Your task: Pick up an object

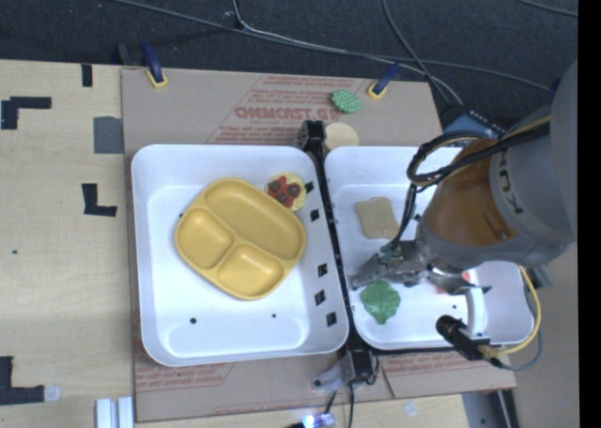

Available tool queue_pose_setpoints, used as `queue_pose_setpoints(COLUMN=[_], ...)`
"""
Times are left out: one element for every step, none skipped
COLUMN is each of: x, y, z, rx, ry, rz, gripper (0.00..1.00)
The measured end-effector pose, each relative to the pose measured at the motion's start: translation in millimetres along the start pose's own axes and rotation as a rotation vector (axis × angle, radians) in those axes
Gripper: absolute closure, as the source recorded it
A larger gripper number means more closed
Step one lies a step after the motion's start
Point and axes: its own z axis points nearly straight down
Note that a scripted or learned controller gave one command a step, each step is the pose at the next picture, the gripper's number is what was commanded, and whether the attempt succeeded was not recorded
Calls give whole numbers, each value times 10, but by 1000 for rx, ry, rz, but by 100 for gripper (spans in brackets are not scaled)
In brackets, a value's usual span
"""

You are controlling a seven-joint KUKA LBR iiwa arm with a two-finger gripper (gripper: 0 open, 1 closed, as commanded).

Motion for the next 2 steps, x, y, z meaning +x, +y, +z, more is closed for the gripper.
queue_pose_setpoints(x=[-4, 17], y=[11, 47], z=[-131, -754], rx=[-3, -5], ry=[-1, 0], rz=[0, -1], gripper=[100, 100])
